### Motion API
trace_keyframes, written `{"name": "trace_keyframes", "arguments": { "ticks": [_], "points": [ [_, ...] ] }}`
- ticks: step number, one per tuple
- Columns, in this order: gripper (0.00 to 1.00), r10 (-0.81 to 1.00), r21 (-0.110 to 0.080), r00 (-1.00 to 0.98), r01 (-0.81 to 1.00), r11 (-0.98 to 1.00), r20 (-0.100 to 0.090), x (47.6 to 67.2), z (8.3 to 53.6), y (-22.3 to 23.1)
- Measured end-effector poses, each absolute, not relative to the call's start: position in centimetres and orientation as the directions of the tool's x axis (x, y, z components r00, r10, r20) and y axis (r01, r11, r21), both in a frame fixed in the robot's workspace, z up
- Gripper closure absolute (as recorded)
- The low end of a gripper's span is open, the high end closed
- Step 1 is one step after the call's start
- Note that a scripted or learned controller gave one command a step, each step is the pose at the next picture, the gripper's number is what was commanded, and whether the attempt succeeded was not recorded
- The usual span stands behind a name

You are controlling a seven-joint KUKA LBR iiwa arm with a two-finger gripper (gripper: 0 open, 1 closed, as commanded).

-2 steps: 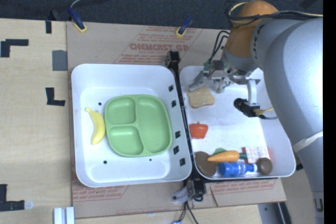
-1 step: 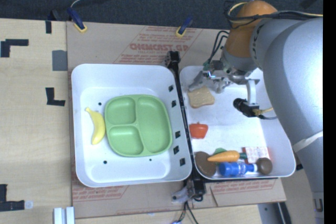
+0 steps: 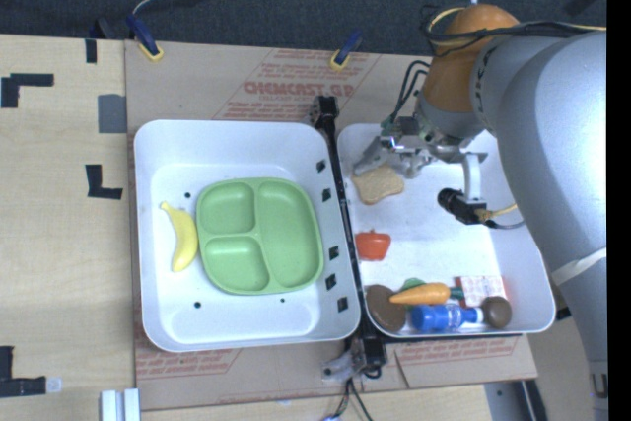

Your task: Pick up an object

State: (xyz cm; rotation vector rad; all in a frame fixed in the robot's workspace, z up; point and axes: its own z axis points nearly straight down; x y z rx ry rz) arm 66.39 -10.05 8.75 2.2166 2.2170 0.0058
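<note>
Pick not yet complete — the tool [image 3: 391, 153] sits low in the right bin [image 3: 513, 256], just above the bread slice [image 3: 379, 185]. Whether it is apart or together, I cannot tell. The slice lies on the bin floor, unlifted.

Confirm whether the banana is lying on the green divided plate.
No, the banana lies on the left bin's white floor, just beside the green divided plate's left edge.

The arm [image 3: 552, 143] is a thick, smooth grey cylinder with a rounded orange band [image 3: 458, 54] above the wrist. Thin black and yellow cables loop beside a silvery metal gripper [image 3: 394, 153] assembly.
</note>
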Motion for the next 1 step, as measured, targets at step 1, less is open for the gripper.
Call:
{"name": "trace_keyframes", "arguments": {
  "ticks": [1],
  "points": [
    [0.00,1.000,0.003,-0.002,1.000,0.002,0.000,66.96,8.70,-10.04]
  ]
}}
